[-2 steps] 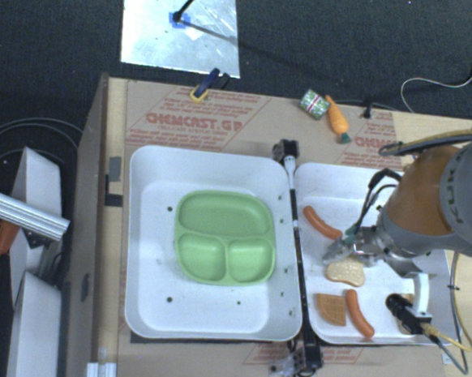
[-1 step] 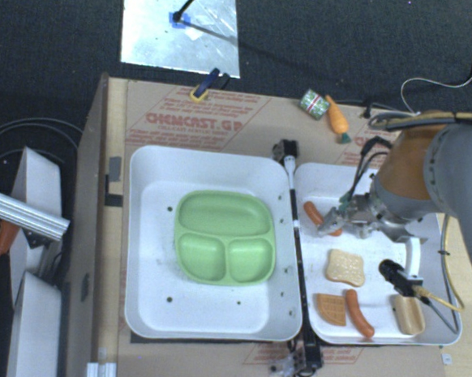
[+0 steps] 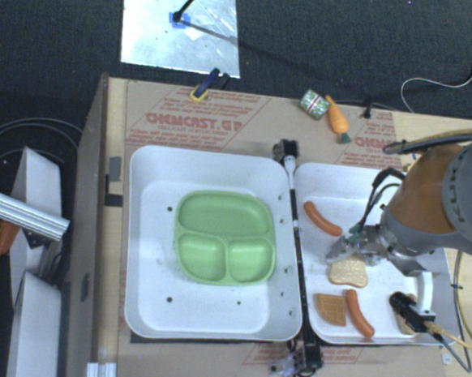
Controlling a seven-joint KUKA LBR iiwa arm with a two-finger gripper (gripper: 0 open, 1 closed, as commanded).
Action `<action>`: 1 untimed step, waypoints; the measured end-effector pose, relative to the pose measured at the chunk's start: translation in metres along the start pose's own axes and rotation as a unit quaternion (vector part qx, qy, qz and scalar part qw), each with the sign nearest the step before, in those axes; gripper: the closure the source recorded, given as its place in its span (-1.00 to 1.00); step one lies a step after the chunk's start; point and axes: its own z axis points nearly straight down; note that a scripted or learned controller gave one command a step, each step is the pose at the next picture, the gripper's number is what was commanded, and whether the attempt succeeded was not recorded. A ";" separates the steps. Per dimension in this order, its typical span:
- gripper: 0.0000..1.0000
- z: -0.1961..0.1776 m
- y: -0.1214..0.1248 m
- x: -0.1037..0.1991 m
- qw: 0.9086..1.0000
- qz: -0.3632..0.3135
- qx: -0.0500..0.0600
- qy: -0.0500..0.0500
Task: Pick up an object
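Toy bread slice (image 3: 349,272): lies flat on the floor of the right bin (image 3: 328,181), near its middle, not lifted; by its closeness to the gripper it looks like the piece being tried for.
Gripper (image 3: 350,245): low in the right bin, just beside the upper edge of the bread slice; whether it touches the slice is unclear, and I cannot tell if it is spread or pressed together. Nothing is seen pinched in it.
Upper sausage (image 3: 323,219): on the bin floor beside the gripper, toward the divider between the bins, apart from it.
Orange wedge (image 3: 331,308) and lower sausage (image 3: 359,313): side by side near the front wall, untouched.
Left bin (image 3: 146,242): bears a green divided plate (image 3: 225,238).
Done so far: as I judge it, only the approach; the arm reaches over the right bin and the gripper is down among the pieces.
Left to do: a secure pinch on one piece, then the lift clear of the floor.
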 end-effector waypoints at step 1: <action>1.00 -0.011 0.001 0.000 1.000 -0.001 -0.001 0.000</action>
